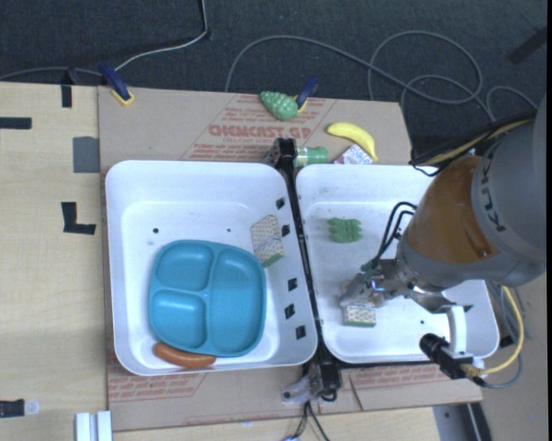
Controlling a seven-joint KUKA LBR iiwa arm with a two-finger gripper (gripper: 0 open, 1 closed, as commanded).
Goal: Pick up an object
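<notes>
My gripper (361,292) is low inside the right bin (399,186), reaching in from the right under the grey and orange arm. Its tips sit right above a small patterned block (358,315) that lies on the bin floor near the front. A green knobbly toy (344,230) rests farther back in the same bin, apart from the gripper. The wrist hides the fingers.
The left bin (129,200) holds a blue divided plate (208,298), an orange sausage-shaped toy (184,356) at its front and a patterned block (268,239) by the divider. A banana (353,138) and a green toy (279,105) lie on the cardboard behind the bins.
</notes>
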